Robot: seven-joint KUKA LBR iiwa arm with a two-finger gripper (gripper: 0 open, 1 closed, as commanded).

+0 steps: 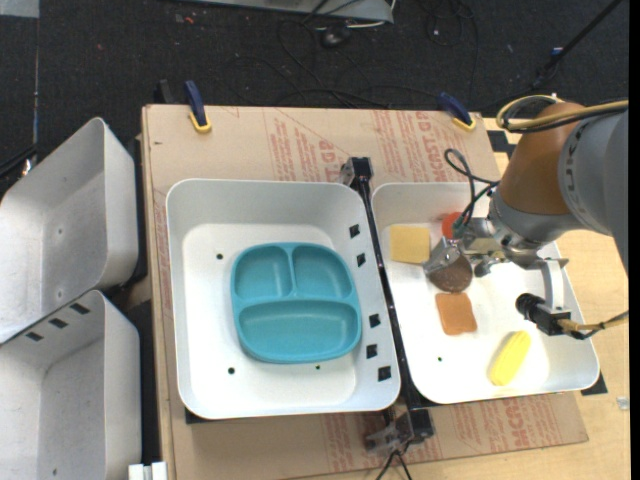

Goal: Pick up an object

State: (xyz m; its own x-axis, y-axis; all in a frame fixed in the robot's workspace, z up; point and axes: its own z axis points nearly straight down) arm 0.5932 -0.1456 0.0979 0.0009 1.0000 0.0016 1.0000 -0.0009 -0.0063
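The gripper [447,261] sits low over the right shallow white plastic bin [575,368], at the upper-left part of that bin's floor. Directly beneath and touching its tip lies a dark brown round disc-shaped object [453,277]. This is judged the nearest candidate for the pick. Whether the disc is between the fingers or merely under them cannot be told from this view, and the gripper's spread cannot be told either.

Other candidates, relative to the gripper:
- A pale yellow square flat slice [409,243] lies just beside the gripper on its left, slightly further up the view.
- An orange-brown rounded-square flat piece [457,314] lies near, below the brown disc, apart from it by a narrow gap.
- A bright yellow elongated plastic piece [509,357] lies well apart, down and to the right. Its long axis runs diagonally from lower left to upper right.
- A small red object [453,222] is partly hidden just above the gripper; its shape cannot be determined.

Arm pose: the grey arm with orange band [535,173] enters from the right, bends down at the wrist, and presents the gripper toward the left and downward. A black cable-fed fitting [533,311] hangs from the wrist to the gripper's right.

The left shallow white plastic bin [200,368] holds a teal three-compartment plastic tray [295,303], well apart to the gripper's left.
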